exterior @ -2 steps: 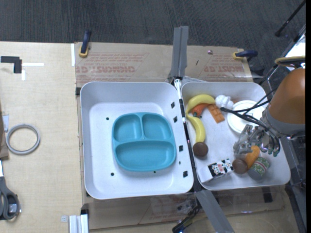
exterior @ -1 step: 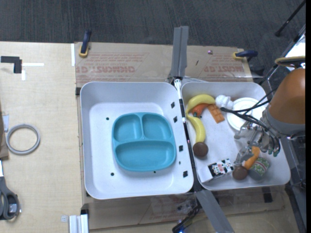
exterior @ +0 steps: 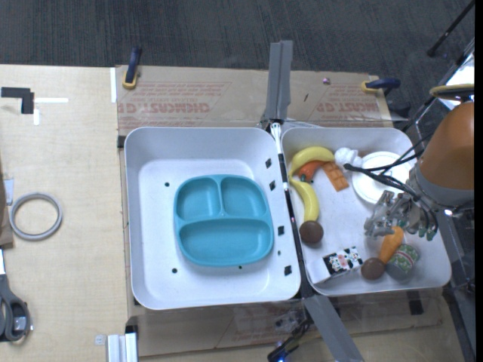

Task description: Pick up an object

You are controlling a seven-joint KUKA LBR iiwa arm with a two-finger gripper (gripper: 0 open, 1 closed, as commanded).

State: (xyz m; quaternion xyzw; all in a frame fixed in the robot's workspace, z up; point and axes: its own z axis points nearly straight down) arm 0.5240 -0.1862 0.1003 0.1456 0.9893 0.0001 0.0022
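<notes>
The pincer (exterior: 386, 219) sits low over the right bin (exterior: 341, 286), near its right wall, just above an orange carrot-like piece (exterior: 391, 244). Whether its fingers are spread or closed I cannot tell, as wires and metal parts clutter that spot, and nothing can be seen held between them, so the pick looks not yet done: the approach seems made, and the grasp and lift are left. The likeliest thing to take is the carrot piece, which lies just beside a green and pale can-like thing (exterior: 403, 260) and near a brown ball (exterior: 372, 268) at the bin's lower right. Other things share that bin: two bananas, one (exterior: 312, 157) curved along the top and one (exterior: 306, 200) lying down the left side, an orange block (exterior: 335, 176) between them, a second brown ball (exterior: 311, 232) below the lower banana, a small black-and-white patterned box (exterior: 343, 262), a white plate (exterior: 375, 178) and a small white thing (exterior: 346, 157) beside it. The close packing at the lower right may get in the way, as the can and the ball crowd the carrot piece. The left bin (exterior: 143, 225) holds a teal divided plate (exterior: 223, 220). On the table (exterior: 60, 277) to the left lie a roll of tape (exterior: 34, 216) and scissors (exterior: 13, 315), well apart from the work.
</notes>
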